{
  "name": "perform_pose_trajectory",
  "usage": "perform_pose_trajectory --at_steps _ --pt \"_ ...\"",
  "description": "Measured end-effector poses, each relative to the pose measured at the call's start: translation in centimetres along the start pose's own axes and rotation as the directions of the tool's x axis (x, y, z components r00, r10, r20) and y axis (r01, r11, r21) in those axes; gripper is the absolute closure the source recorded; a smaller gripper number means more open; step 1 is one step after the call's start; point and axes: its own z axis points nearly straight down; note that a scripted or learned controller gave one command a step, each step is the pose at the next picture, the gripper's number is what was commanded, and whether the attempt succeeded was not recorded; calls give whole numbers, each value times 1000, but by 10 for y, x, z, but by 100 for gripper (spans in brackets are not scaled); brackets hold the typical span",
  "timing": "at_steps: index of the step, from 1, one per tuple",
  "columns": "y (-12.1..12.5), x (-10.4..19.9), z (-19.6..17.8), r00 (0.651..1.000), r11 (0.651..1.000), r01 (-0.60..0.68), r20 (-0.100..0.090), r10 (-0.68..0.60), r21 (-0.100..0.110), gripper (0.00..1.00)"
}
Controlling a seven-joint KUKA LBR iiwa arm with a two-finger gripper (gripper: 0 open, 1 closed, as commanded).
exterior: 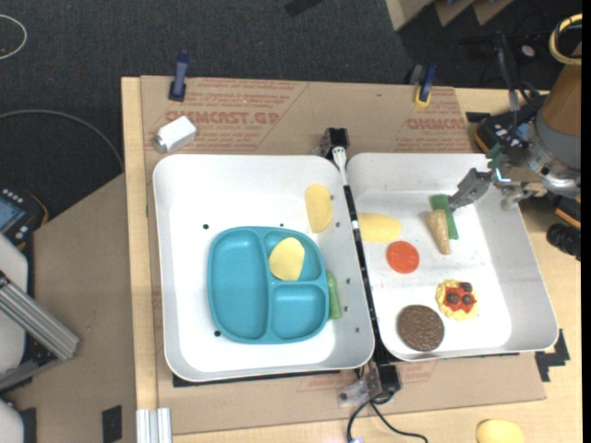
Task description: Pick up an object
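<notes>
Just beside the grey two-finger gripper [469,188] lay a tan breadstick [440,231] with a green strip [444,212]; its finger spread was perhaps hidden, impossible to tell.

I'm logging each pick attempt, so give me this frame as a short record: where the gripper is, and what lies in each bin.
gripper: over the right bin's upper part, beside the green and tan item
fingers: cannot tell
left bin: teal divided tray with a yellow piece in it; yellow oblong
right bin: yellow piece, red disc, green and tan item, brown round cookie, small fruit tart
</notes>
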Motion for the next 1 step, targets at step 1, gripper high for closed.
perform_pose_trajectory --at_steps 1 --pt "9 -66 -182 1000 1000 -4 12 4 -23 0"
